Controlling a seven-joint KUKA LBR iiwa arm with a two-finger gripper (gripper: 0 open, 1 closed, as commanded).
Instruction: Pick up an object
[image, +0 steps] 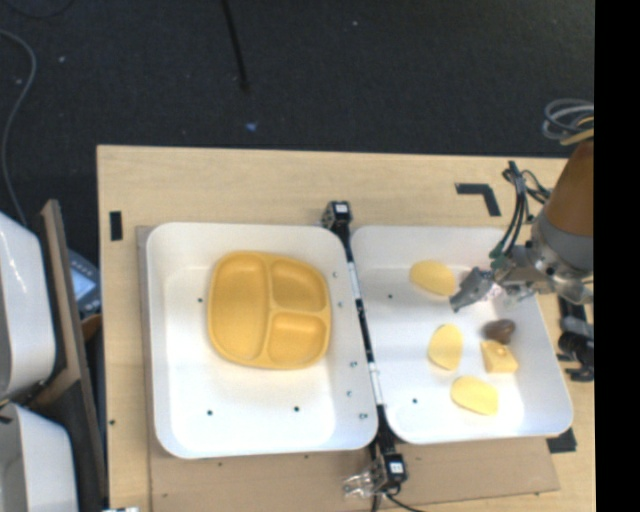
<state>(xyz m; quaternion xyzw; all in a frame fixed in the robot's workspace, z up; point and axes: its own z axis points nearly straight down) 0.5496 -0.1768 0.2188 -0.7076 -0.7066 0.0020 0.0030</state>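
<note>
The right bin (400, 400) holds several yellow food-like pieces. One oval piece (432, 277) lies near the bin's back, another (446, 346) in the middle, and a third (474, 395) near the front. A small yellow wedge (499, 358) lies beside a small brown object (499, 329). My gripper (474, 290) hangs over the right bin, just right of the rear oval piece and above the brown object. Nothing is seen held in it.
The left bin (180, 400) holds a yellow divided plate (268, 308). A black divider (355, 310) runs between the bins. The grey arm with its orange band (572, 205) and cables reaches in from the right edge.
</note>
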